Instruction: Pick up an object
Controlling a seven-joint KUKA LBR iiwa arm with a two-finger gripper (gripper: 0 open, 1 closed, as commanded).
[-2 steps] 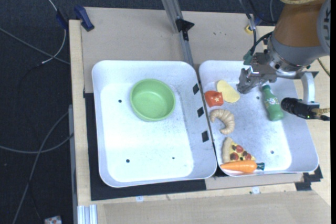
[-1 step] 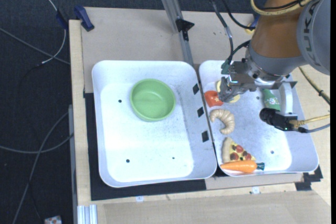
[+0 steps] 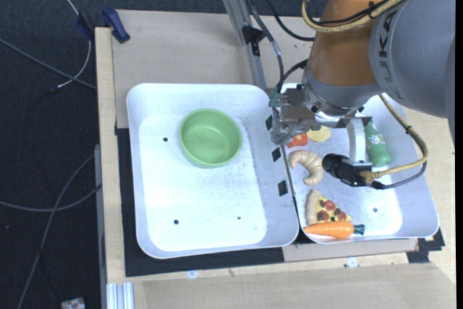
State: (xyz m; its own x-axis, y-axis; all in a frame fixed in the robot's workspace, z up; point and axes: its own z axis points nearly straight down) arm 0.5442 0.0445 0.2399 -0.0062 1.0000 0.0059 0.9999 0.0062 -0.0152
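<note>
Claw [image 3: 289,128] sits low over the view-right bin [image 3: 405,192], at that bin's left wall and toward its far edge. Wide or narrow: cannot tell, the wrist body covers it from above, and nothing is clearly seen held.

Likely target is the small orange piece [image 3: 299,138], touching or just under the claw tip on the side toward the bin's near edge. Cannot tell whether it is gripped or only lying beside the tip. It is too small and too hidden to read a long axis.

Next nearest is the croissant [image 3: 307,163], just beyond the orange piece toward the near edge, curved, with its long axis roughly across the bin. The pizza slice [image 3: 323,208] and carrot [image 3: 331,230] lie at the near edge, the carrot parallel to that edge. The green bottle [image 3: 376,144] is toward the bin's right side, its long axis running far to near.

The green bowl [image 3: 210,137] stands alone in the left bin [image 3: 202,206], well apart from the claw. Both bins rest on the bench [image 3: 181,47].

Judgement: grasp stage, lift not yet seen. The orange piece lies close to the bin wall, so there is a risk of clipping the wall or closing on nothing.
</note>
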